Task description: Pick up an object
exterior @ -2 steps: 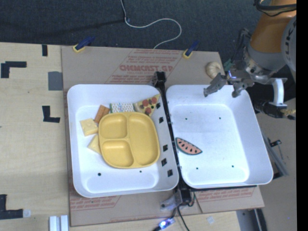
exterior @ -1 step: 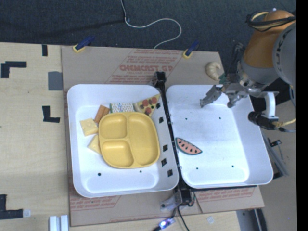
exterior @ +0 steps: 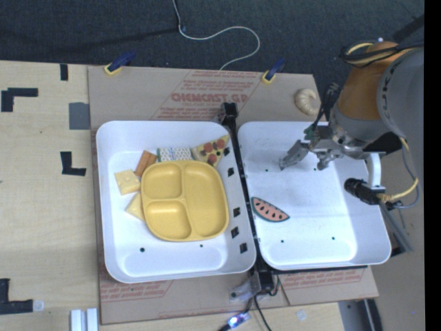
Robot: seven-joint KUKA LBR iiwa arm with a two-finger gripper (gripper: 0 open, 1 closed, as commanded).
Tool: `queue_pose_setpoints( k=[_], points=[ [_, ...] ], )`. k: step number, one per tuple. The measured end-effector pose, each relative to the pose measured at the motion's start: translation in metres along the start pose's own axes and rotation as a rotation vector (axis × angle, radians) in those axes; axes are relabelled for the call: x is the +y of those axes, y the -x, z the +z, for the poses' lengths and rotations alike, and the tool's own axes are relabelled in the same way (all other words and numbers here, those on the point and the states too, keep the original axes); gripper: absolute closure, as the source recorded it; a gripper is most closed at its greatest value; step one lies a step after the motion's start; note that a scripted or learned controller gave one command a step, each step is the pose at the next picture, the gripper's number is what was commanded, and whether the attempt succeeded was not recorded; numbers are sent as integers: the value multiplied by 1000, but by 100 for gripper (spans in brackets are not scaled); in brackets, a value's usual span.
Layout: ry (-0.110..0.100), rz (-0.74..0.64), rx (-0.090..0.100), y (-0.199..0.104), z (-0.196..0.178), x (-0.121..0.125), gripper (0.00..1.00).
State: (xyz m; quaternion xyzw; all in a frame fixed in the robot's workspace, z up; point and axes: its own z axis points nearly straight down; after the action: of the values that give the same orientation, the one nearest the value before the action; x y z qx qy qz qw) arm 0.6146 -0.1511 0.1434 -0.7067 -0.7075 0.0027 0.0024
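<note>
Watermelon slice [exterior: 269,210] lies flat in the right bin [exterior: 358,250], near its left wall. Gripper [exterior: 306,158] hangs over the same bin's upper part, well apart from the slice, fingers spread with nothing between them. Left bin [exterior: 117,254] holds a yellow divided plate [exterior: 184,200] among small food pieces.

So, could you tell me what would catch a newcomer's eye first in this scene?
Probably the big yellow divided plate in the left bin, with small toy food pieces tucked along its upper and left edges. Next, the watermelon slice lying alone in the right bin, near its left wall. Above it, the gripper hovers over the bin's upper part, holding nothing.
</note>
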Motion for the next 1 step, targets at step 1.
queue_pose_setpoints(
  k=[1],
  points=[
    [1,-1,0,-1,55,-1,0]
  ],
)
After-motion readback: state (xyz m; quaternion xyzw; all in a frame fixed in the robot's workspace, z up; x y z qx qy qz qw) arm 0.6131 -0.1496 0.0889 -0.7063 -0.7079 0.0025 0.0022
